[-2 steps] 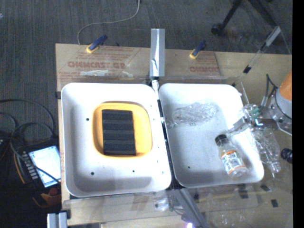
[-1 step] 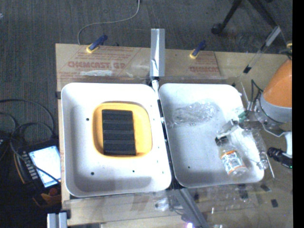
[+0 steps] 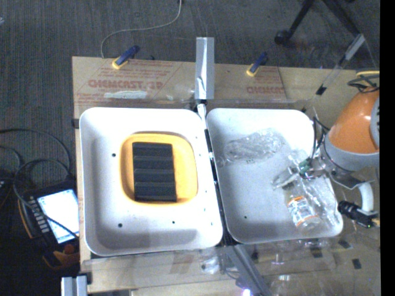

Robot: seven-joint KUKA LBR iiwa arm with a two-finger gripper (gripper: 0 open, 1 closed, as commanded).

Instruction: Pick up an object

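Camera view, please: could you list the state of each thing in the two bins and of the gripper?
Yellow tray with black ribbed insert: lying flat in the left bin.
Crumpled clear plastic wrap: lying loose in the right bin.
Clear plastic bottle: on its side, near the right bin's right edge.
Gripper: low over the bottle.

Place: a robotics lab or test workshop.
Bench: a brown board (image 3: 154, 82) held by blue and yellow clamps (image 3: 125, 57), bearing two white bins (image 3: 99, 165) side by side.
Floor: dark grey carpet (image 3: 62, 17) with loose cables (image 3: 148, 26).
Furniture: the wheeled base of an office chair (image 3: 315, 11) at the top.
Equipment: a handheld control tablet (image 3: 52, 214) with a lit screen at left; the robot arm (image 3: 355, 134) at right.
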